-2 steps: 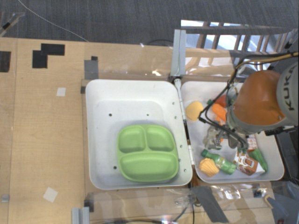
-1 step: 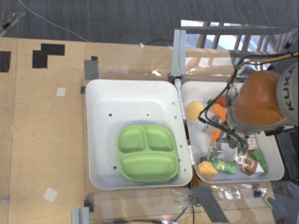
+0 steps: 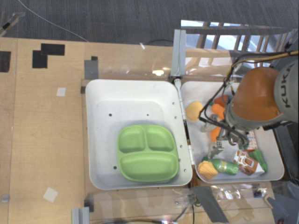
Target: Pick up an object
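Robotics lab: KUKA arm (image 3: 261, 97) w/ loose cabling over a plywood bench (image 3: 42, 139), two white bins (image 3: 135, 90) in metal brackets, black marker squares (image 3: 46, 54), grey carpet (image 3: 117, 8).

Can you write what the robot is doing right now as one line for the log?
arm: over right bin | gripper: low, above corn cob | left bin: green divided plate | pick: not yet done

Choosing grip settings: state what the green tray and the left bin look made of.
Green tray: likely moulded plastic, with a uniform colour, rounded compartments and a soft satin sheen. Left bin: probably thin formed plastic, smooth white with rounded corners and a light gloss; painted metal can't be excluded.
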Tool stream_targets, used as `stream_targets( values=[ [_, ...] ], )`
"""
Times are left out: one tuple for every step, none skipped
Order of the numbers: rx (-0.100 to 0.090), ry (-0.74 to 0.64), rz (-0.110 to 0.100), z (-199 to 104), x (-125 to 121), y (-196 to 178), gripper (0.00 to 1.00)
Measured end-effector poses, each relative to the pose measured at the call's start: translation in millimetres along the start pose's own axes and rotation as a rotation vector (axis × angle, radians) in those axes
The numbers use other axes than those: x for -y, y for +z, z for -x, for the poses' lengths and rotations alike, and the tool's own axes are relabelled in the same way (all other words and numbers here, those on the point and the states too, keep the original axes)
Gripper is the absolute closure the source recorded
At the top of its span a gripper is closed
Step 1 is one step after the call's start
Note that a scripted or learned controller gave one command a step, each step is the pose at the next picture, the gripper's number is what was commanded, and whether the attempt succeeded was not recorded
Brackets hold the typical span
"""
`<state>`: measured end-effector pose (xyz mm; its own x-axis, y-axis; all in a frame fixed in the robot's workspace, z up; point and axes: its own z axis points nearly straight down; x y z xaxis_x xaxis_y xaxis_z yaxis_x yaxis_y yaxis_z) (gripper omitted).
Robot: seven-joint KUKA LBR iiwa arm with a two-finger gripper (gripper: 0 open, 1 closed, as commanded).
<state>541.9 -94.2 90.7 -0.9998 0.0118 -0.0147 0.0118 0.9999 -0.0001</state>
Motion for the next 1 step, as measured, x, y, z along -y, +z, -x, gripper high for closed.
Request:
stream_targets(
  values=[
    [-0.002,-0.038,0.000,88.7,14.8,2.6,0.00]
  ],
)
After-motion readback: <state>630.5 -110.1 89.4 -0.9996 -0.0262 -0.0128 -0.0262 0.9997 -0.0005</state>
